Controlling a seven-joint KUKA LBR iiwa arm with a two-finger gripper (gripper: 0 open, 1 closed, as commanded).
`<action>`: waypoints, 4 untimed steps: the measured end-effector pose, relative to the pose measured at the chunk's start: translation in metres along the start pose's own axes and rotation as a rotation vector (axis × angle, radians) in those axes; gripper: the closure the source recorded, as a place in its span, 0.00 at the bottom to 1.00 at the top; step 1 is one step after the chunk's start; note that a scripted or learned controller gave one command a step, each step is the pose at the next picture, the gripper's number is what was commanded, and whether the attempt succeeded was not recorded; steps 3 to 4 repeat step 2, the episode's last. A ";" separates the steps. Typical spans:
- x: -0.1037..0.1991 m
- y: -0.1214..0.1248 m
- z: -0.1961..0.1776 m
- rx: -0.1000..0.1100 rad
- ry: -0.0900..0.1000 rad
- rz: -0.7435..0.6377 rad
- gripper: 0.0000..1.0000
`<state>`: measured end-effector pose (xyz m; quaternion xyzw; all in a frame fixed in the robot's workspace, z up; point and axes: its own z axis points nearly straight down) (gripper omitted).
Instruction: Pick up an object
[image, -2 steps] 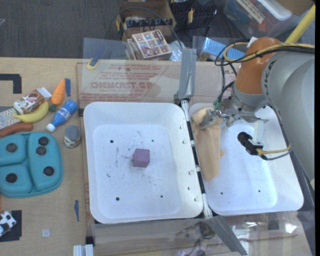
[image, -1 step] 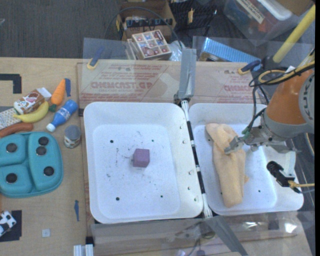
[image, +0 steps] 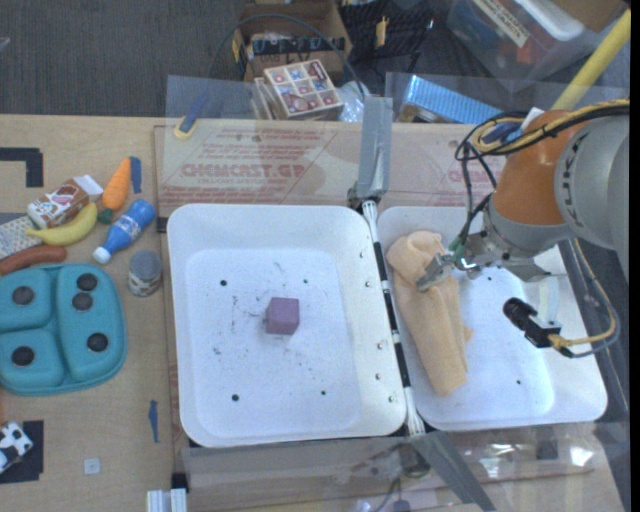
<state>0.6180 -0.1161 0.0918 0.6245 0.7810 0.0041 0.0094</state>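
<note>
Over right bin (image: 575, 395), hand (image: 437, 271) touching cloth (image: 435, 320)

Both bins white: left bin (image: 200, 240) floor speckled with dark marks, holds a dull purple block (image: 282, 316); right bin (image: 570, 390) holds a pale tan cloth (image: 435, 320). Arm grey with orange band (image: 530, 190) above wrist. Bench items: teal tray (image: 55, 330) with dark round spots, yellow banana (image: 65, 230), orange carrot (image: 118, 185), blue-and-white bottle (image: 125, 230), grey can (image: 145, 272).
</note>
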 end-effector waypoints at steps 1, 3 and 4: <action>0.000 0.002 -0.009 -0.005 0.003 0.002 1.00; 0.061 0.046 -0.097 0.021 0.008 0.069 1.00; 0.061 0.046 -0.097 0.021 0.008 0.069 1.00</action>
